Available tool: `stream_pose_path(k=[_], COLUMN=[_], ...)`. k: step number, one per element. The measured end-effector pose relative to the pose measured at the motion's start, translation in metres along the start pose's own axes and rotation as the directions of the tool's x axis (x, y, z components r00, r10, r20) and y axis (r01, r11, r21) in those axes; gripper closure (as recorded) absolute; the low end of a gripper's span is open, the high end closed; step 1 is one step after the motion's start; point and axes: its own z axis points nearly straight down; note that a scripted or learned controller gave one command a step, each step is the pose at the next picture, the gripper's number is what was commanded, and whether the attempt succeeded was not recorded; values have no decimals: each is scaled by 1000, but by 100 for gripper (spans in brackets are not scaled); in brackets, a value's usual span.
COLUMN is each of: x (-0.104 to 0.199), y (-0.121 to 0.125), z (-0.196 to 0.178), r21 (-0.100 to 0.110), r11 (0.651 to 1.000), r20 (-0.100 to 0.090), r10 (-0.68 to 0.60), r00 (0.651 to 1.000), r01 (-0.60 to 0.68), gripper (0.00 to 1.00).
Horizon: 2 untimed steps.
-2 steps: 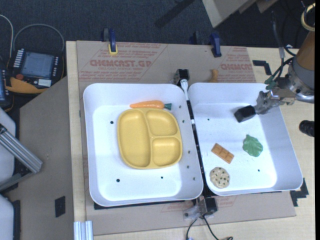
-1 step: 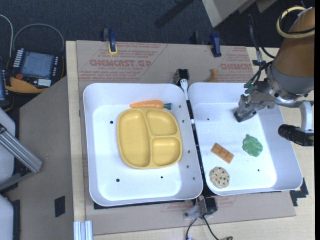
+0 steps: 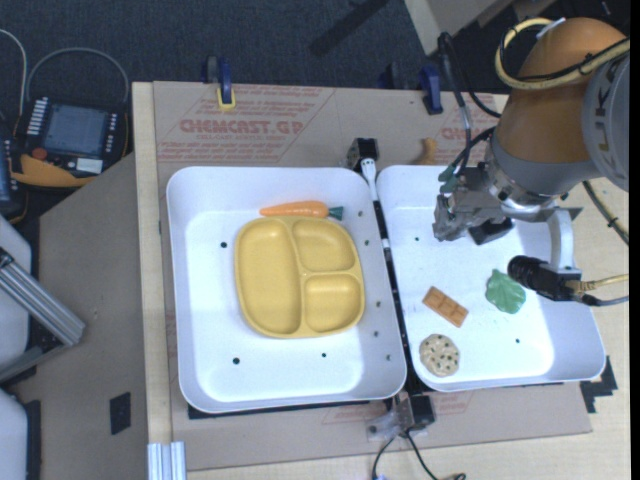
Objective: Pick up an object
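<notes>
The desk [image 3: 250, 128] is carrying two white bins side by side. In the right bin [image 3: 505, 356], a round cookie [image 3: 439, 354] with dark spots is lying closest to the near edge, toward the left side. A little farther in, a small brown cracker [image 3: 445, 306] is lying at a slant, apart from the cookie. To the right of the cracker, a green leafy toy [image 3: 505, 292] is sitting near the middle of that bin.

In the left bin [image 3: 200, 268], a yellow plate [image 3: 298, 273] with three sections is lying flat in the middle. Just beyond the plate's far edge, an orange carrot [image 3: 295, 209] with a green end is lying sideways, right beside the plate.

The pincer [image 3: 452, 220] is hanging over the far left part of the right bin, farther back than the cracker and apart from it. I cannot tell if the pincer is spread or pressed together. The things to pick up are all lying in the bins.

Above the pincer, the grey arm [image 3: 560, 78] with its orange band is reaching in from the right. At the far edge of the desk, two blue clamps [image 3: 225, 83] are gripping the board.
</notes>
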Motion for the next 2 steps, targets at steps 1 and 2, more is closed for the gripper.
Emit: stream_pose_path(k=[1, 2], x=[54, 103], y=[-3, 3], z=[13, 12], r21=[1, -3], r11=[1000, 1000], r20=[-1, 1], r10=[-1, -1], r00=[1000, 1000], r01=[1, 1], gripper=[100, 100])
